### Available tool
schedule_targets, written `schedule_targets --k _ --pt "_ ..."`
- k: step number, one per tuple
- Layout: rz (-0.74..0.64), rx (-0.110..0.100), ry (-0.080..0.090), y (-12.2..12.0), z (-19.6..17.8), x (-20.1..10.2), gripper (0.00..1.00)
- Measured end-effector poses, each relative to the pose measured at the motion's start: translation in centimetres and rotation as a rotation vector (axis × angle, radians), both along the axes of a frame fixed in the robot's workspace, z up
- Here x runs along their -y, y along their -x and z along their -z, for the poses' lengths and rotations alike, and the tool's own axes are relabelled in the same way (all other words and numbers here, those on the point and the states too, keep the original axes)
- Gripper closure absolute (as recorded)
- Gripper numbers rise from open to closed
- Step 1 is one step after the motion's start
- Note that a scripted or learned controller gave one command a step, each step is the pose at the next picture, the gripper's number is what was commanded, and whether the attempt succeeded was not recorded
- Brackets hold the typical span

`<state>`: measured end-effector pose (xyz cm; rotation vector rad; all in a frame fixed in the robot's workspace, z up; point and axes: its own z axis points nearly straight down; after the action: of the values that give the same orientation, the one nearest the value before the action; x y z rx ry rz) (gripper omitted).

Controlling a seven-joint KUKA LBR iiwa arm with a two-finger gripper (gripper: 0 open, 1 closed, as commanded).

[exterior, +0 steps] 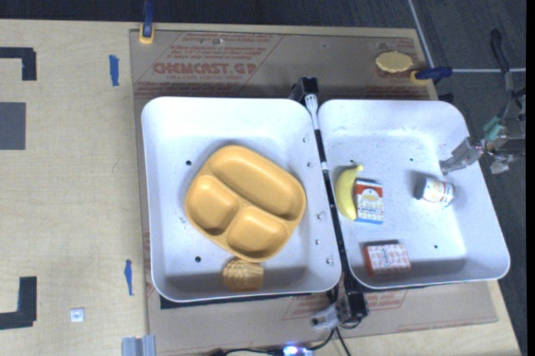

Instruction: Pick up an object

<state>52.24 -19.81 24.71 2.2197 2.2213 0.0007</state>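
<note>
Nearest the camera, a small tan ribbed object (242,272) lies against the near wall of the left bin (167,124). Just behind it, a yellow tray (243,200) with three compartments takes up the middle of that bin; nothing lies in its compartments.

Across the black divider, the right bin (401,116) holds four things. A red and white box (386,256) lies flat near the near wall; its print is too small to read. A banana (346,190) lies close to the bin's left wall. Touching the banana's right side is a small carton (369,202) with an orange picture and a blue lower band, its wording unreadable. A small can (435,191) lies on its side toward the right wall, well apart from the carton, its label blurred.

The gripper (465,154) sits over the right bin's right rim, just beyond the can and above it. Nothing is seen in its grasp, and I cannot tell whether it is open or closed.

Both bins rest on a brown board (334,58), printed in red with what reads as "CHEMCAST GP". A blue and yellow clamp (147,20) grips the board's far left corner. A round tan disc (394,62) sits near its far right corner. The board lies on a pale wooden bench (58,179) with black markings and bits of blue tape (113,70).
</note>
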Motion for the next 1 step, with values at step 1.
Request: schedule_targets --k 1 --pt "-0.001 0.003 0.002 -0.09 -1.04 0.0 1.0"
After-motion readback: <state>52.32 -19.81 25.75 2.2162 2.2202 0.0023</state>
